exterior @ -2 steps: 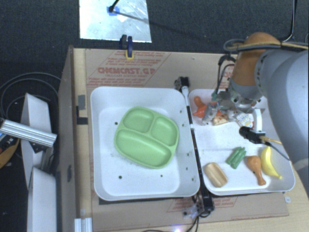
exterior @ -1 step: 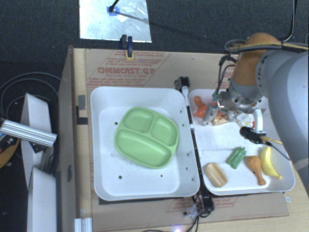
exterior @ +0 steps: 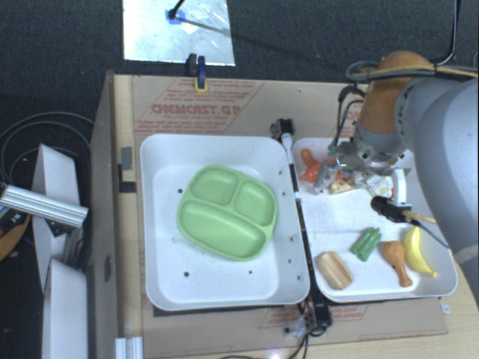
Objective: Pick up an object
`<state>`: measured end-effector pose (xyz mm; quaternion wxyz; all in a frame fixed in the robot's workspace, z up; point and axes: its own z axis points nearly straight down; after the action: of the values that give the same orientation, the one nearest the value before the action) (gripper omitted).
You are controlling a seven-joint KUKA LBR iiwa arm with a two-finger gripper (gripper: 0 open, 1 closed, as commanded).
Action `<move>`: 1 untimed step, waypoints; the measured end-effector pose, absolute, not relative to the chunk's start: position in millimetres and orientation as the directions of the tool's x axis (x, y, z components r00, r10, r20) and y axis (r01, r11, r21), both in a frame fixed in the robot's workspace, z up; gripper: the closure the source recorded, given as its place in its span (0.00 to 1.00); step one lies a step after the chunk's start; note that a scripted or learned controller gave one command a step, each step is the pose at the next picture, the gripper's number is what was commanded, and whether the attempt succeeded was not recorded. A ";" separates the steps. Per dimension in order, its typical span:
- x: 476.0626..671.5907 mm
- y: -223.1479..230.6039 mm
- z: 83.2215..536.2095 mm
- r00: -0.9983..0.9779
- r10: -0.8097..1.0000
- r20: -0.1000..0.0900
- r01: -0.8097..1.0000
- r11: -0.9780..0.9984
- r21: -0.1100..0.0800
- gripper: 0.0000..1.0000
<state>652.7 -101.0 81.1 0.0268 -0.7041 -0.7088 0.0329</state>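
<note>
1. Objects for picking sit in the right bin (exterior: 449, 279): we see an orange-red toy (exterior: 309, 167) at its upper left, a small orange and white piece (exterior: 341, 185) just beside it, a green piece (exterior: 366, 243) mid-bin, a tan bread roll (exterior: 334, 269) at the front, a brown drumstick (exterior: 397, 260) and a yellow banana (exterior: 416, 251) toward the right.
2. Gripper (exterior: 334, 176) hangs low over the upper left part of that bin, right at the orange-red toy and the orange and white piece.
3. We cannot tell whether it is spread or clenched, or whether it touches either piece.
4. Grey arm (exterior: 441, 137) enters from the right, orange band (exterior: 389, 88) above the wrist.
5. Left bin (exterior: 161, 200) holds a green divided plate (exterior: 227, 211), lying flat, slightly rotated.
6. Both bins rest on a cardboard sheet (exterior: 194, 103).
</note>
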 end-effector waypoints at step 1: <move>652.8 -103.1 80.9 -0.006 1.000 -0.003 0.996 0.006 -0.085 0.00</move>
<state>652.8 -103.1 80.9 0.0290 -0.7043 -0.7086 0.0312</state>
